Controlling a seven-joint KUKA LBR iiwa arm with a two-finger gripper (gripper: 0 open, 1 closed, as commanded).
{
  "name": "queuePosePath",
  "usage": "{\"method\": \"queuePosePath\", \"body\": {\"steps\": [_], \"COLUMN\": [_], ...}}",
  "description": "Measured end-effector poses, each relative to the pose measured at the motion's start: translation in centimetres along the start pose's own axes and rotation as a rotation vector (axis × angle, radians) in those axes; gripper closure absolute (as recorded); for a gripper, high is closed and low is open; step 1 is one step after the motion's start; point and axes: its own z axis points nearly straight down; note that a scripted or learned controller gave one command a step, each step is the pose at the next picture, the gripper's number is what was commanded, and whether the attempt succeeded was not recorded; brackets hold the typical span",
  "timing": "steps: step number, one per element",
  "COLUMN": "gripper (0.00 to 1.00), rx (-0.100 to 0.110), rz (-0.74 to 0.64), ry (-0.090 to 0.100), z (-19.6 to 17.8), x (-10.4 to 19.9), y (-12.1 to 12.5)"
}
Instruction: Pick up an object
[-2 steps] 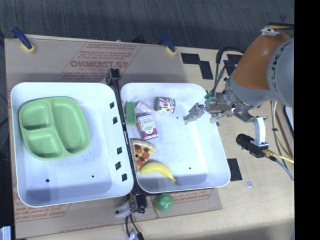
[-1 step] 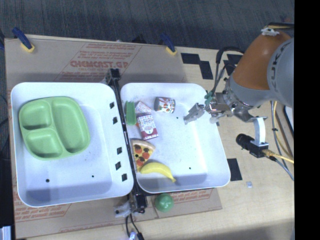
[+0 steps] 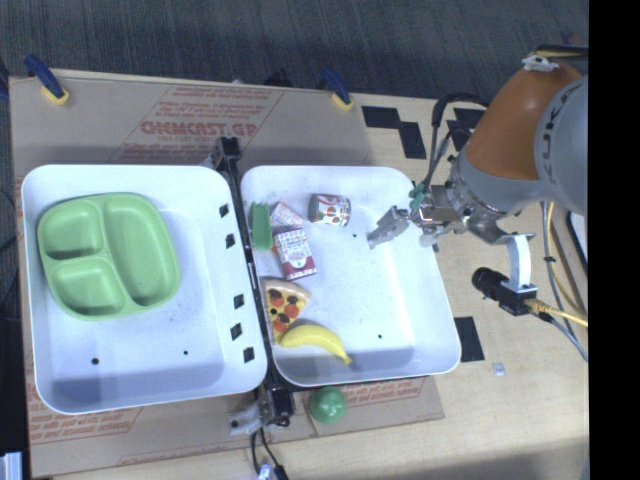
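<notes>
Camera view: my claw (image 3: 388, 226) hangs over the right bin's (image 3: 420, 313) bare upper-right floor, fingers apart (nothing between them). Candidates lie leftward where loose items gather: small can (image 3: 329, 209), carton (image 3: 293, 247), pizza slice (image 3: 283, 303), banana (image 3: 314, 341).

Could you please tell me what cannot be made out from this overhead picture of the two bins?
- Hand: too small and blurred to tell how it is set.
- Carton and can: label print too small to read.
- Arm: its upper part is cut off by the right edge.
- Green ball: sits outside the right bin, partly behind its front rim.
</notes>
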Motion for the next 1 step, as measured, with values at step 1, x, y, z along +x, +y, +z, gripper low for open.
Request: {"method": "queuePosePath", "body": {"steps": [1], "gripper": [0.0], "rx": [0.0], "rz": [0.0], "ry": [0.0], "z": [0.0], "x": [0.0], "y": [0.0]}}
